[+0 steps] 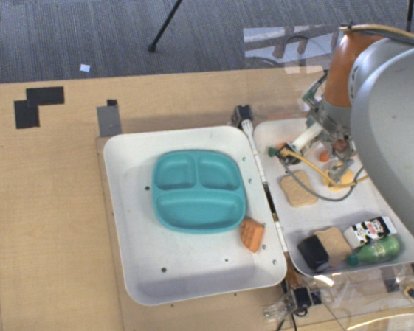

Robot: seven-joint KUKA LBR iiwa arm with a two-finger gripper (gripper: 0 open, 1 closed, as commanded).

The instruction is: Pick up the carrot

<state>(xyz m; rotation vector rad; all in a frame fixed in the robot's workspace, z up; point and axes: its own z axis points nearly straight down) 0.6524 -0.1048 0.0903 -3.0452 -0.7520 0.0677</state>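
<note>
Gripper (pixel 337 155) is hanging low in the right bin (pixel 307 257), its grip impossible to tell. Leftward, the left bin (pixel 136 228) is holding a teal divided plate (pixel 196 190); the carrot (pixel 252 234) is lying just beside that plate's lower right corner.

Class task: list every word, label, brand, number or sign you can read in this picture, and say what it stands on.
No text here can be read.
Small black, white and red printed packet in the right white bin: printing too small and blurred to read.
Green plastic bottle beside it: no legible label.
Black square patches on the wooden bench: plain, no characters.
</note>
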